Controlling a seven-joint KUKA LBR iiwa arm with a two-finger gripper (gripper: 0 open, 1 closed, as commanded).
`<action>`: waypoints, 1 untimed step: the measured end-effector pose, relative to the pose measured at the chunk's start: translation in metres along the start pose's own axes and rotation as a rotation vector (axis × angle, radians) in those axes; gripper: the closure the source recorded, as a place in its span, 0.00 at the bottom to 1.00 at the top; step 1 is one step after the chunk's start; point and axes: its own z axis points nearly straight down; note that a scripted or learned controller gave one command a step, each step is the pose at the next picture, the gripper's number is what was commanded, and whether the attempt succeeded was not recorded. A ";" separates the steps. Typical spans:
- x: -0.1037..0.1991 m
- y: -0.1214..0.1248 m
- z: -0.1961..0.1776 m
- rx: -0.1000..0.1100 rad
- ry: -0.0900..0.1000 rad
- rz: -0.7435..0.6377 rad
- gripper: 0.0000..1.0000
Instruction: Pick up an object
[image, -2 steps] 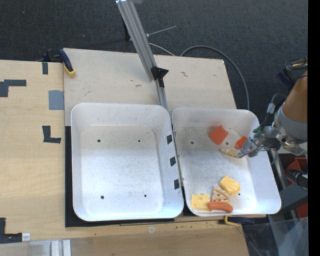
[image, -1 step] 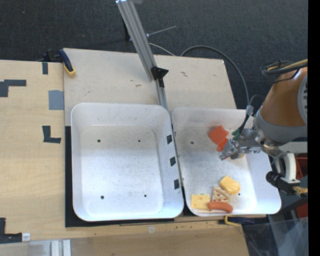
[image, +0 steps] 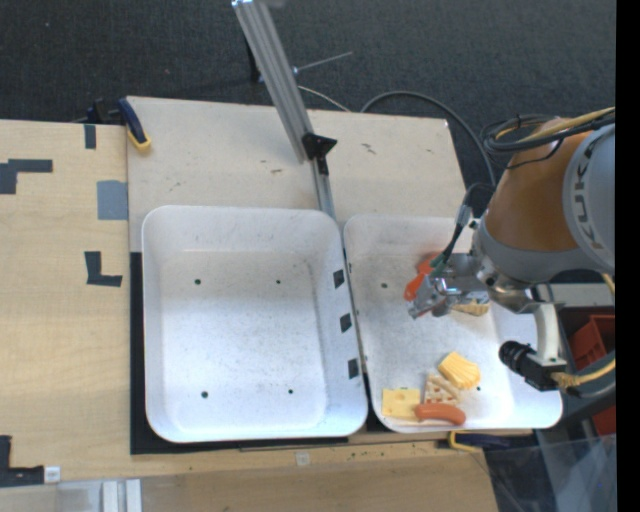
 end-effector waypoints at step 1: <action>0.047 -0.003 0.007 0.003 0.000 0.001 1.00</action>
